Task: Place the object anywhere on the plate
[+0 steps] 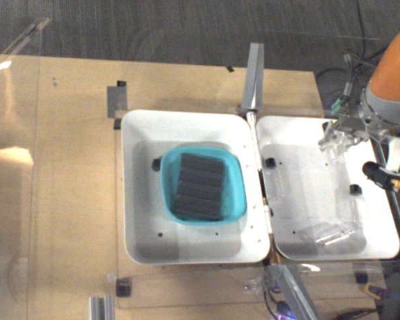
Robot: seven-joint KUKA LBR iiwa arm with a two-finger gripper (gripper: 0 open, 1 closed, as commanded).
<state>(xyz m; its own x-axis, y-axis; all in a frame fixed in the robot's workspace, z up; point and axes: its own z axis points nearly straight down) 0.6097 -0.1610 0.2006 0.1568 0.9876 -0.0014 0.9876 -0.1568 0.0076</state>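
1. Well apart from the arm, one dark ribbed block (200,186) lies flat on the single teal plate (235,179) inside the left bin (137,179).
2. Two white bins sit side by side; the right bin (300,199) holds faint clear plastic, hard to make out.
3. Gripper (341,133) hangs over the right bin's far corner; its opening cannot be told.

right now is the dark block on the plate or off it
On it: the dark block lies flat inside the teal plate in the left bin.
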